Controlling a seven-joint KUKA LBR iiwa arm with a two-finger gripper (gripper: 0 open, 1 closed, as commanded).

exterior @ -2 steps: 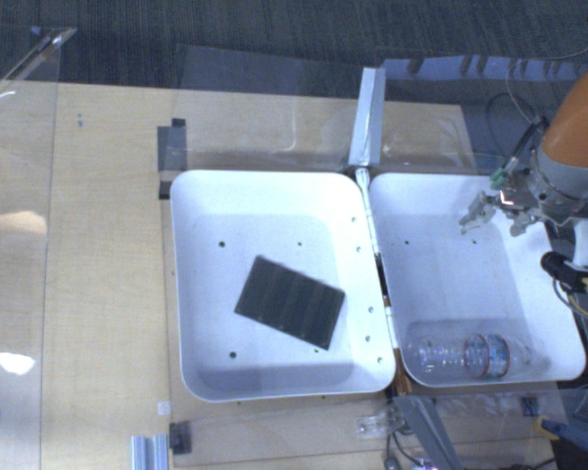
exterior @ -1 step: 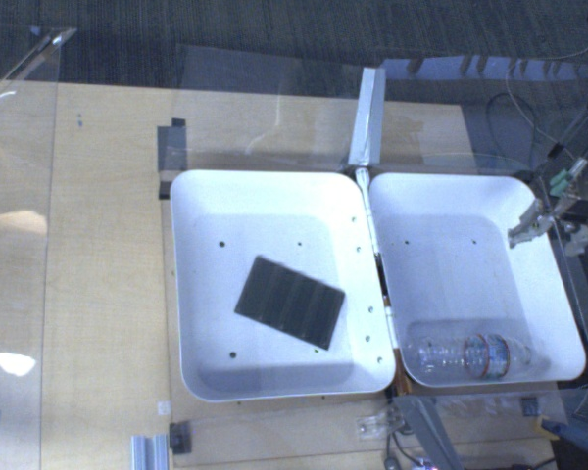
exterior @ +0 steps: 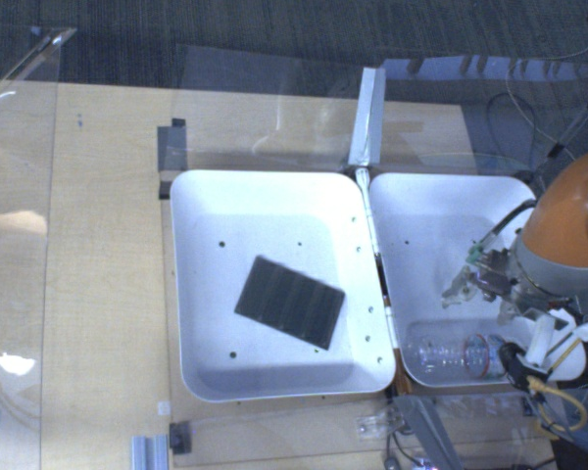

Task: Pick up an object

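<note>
Arm is reaching over the right bin (exterior: 421,204).
A dark flat slab (exterior: 290,302) is lying in the left bin (exterior: 265,189); a clear plastic bottle (exterior: 456,355) is lying just below the end effector (exterior: 478,280), whose opening I cannot tell.

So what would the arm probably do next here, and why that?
Probably ease down and toward the near wall, I'd guess: the two-finger gripper hovers in the right white bin, and the clear plastic bottle lies on its side just beyond it, not between its fingers.
</note>
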